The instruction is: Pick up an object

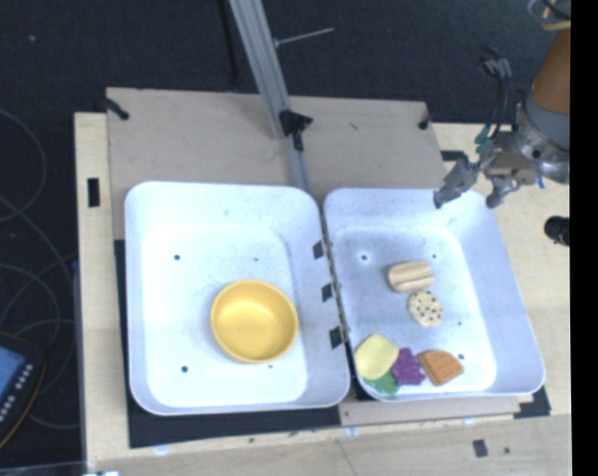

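We are at the approach: the hand (472, 188), fingers spread and holding nothing, hovers over the right bin's (512, 305) far corner. Next it must descend on the cookie (425, 308) mid-bin.

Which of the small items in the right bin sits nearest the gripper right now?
The tan bread-like piece. It lies highest in the right bin, closest to the open gripper; the cookie and the others lie lower.
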Robot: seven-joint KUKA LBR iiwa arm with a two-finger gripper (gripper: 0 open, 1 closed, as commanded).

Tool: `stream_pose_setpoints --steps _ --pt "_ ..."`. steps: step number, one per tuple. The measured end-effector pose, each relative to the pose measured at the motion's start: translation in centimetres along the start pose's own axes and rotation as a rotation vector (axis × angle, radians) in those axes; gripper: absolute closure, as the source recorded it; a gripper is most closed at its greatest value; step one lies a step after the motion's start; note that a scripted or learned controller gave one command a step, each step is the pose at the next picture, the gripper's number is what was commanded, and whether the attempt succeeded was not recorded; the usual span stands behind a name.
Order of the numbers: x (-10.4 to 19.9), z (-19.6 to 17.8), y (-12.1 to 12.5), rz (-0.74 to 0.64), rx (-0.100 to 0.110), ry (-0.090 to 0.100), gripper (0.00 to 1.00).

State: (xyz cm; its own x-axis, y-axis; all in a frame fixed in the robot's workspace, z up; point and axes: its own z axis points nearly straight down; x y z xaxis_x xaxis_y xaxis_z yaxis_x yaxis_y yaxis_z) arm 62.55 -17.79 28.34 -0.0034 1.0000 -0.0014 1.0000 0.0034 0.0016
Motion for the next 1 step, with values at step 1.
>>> stream_pose_setpoints --steps 1 --pt "-0.02 0.0 -0.01 0.0 0.0 -0.001 0.0"
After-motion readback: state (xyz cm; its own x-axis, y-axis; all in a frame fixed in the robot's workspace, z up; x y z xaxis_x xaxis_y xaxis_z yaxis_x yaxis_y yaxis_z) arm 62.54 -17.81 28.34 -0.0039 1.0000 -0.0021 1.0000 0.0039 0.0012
